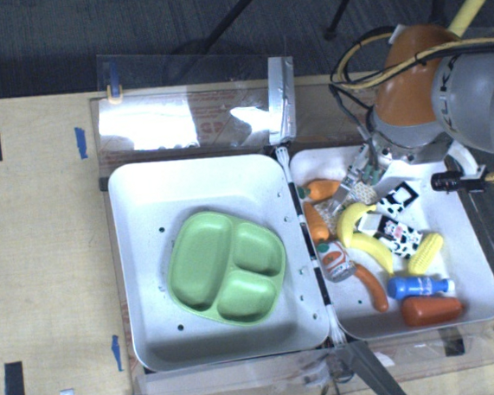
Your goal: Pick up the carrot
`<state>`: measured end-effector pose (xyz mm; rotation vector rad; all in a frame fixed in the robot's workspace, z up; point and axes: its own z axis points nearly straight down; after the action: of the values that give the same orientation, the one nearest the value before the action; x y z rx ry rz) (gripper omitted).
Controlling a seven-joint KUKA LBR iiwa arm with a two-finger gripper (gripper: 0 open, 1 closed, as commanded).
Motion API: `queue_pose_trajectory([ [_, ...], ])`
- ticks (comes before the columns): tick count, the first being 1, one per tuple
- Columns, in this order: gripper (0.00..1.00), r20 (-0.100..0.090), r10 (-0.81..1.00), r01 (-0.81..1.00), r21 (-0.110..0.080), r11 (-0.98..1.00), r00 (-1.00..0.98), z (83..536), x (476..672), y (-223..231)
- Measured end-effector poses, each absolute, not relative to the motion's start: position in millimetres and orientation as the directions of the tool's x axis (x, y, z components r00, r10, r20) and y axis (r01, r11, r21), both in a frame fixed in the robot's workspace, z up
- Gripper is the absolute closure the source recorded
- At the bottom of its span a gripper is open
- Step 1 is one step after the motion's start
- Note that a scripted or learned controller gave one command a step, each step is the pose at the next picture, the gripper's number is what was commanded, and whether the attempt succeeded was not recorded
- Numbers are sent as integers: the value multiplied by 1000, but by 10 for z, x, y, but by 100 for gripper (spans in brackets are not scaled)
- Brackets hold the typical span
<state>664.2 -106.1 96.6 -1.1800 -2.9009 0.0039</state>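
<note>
Tapered orange carrot [323, 189], metal tool [356, 187] beside it, perhaps touching

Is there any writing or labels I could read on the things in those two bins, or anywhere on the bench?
No text reads clearly in this view.
Clear panel behind the bins: faint reddish print, too blurred to read.
Small can in the right bin: red and white label, too small to read.
Blue bottle: white label, no legible letters.
Black and white patterned tag near the gripper: a marker pattern, not words.
</note>
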Motion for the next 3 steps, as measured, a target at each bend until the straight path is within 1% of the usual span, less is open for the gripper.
queue_pose_trajectory([
  [1,100,-4,699,699,6,715,-715,1116,6684,-1058],
  [2,0,8,699,699,-2,715,-715,1086,6653,-1054],
  [3,0,7,660,660,-3,751,-751,961,6630,-1076],
])
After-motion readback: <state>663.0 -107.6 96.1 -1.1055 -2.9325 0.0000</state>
